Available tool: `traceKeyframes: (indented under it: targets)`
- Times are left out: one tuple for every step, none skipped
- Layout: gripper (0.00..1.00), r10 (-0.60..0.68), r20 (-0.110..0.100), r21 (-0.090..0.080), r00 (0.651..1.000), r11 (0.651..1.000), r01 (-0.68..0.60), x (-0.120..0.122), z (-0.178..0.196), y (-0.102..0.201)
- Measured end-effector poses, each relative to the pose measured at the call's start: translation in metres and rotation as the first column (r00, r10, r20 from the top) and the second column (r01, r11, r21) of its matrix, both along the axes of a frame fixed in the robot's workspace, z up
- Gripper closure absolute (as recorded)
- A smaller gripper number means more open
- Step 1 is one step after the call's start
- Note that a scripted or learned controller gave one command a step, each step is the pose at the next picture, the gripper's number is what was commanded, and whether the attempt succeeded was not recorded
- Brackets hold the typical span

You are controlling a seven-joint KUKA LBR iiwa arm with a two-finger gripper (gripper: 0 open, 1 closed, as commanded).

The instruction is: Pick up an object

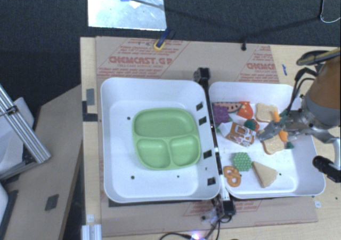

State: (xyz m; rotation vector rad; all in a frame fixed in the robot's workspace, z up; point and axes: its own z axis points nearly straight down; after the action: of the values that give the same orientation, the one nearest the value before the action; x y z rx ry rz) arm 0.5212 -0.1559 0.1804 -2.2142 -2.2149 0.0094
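You are viewing the grey arm's jaws (275, 129) hanging low in the right shallow white bin (306, 180), over a tan bread-slice toy (273, 145) beside a small printed snack box (241, 134). Whether the jaws are parted or gripping anything cannot be told. The green three-compartment plastic tray (165, 137) is sitting in the left white bin (120, 100).
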Motion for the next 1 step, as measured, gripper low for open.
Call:
traceKeyframes:
  targets:
    - [0.00,0.003,0.012,-0.003,1.000,1.000,-0.003,0.0031,0.0061,0.0001]
